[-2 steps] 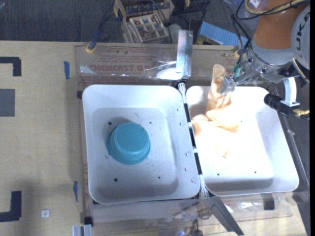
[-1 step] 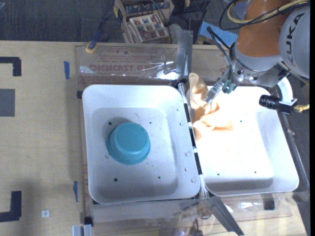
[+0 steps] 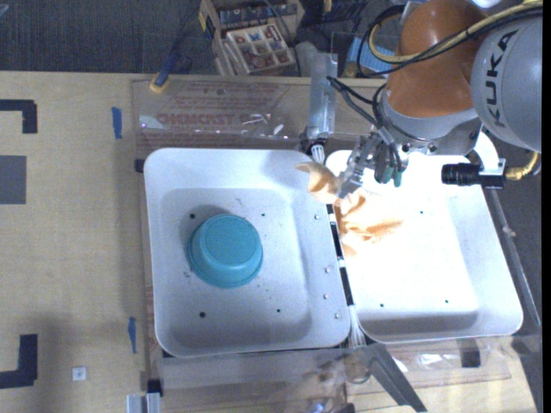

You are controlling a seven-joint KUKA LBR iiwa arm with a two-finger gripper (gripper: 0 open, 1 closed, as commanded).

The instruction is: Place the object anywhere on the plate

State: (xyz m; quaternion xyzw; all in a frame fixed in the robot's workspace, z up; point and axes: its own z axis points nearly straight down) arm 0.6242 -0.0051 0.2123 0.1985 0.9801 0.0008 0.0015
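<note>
The claw (image 3: 357, 177) hangs over the inner edge of the right bin (image 3: 448, 317), near its far end. Right under it, and a bit toward the left bin (image 3: 164, 179), is a pale orange thing (image 3: 320, 179) that looks floppy. It sits at the rim between the two bins. More orange bits (image 3: 366, 228) lie just below the claw, on the right bin's floor.

The claw looks close to the orange thing, maybe touching it, but I cannot tell if it is pinching it or how wide it is.

The blue plate (image 3: 225, 249) is far off to the claw's left and lower down, in the middle of the left bin. It looks like an upside-down bowl. The orange thing is not on it yet, so I think the job has mostly still to be done.
</note>
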